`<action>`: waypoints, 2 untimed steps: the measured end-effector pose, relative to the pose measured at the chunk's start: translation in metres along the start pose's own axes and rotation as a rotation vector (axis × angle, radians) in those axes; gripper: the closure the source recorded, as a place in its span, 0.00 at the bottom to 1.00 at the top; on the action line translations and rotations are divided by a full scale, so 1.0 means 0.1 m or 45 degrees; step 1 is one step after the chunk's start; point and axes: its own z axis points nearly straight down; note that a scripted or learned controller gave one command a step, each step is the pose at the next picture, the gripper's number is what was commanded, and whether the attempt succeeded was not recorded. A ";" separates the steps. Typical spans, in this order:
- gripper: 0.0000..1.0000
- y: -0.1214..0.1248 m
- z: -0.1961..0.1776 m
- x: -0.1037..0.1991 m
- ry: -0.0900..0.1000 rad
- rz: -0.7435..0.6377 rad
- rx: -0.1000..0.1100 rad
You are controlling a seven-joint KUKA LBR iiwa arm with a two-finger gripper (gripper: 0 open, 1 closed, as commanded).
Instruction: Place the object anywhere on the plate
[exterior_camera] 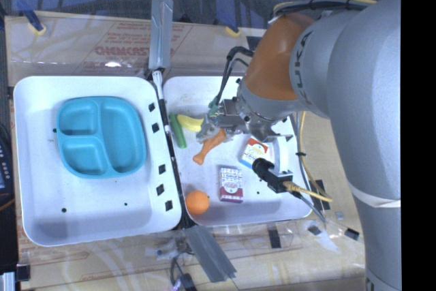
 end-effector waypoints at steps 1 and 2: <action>0.00 0.00 0.00 0.00 0.000 0.000 0.000; 1.00 0.01 -0.09 0.01 0.001 -0.010 0.002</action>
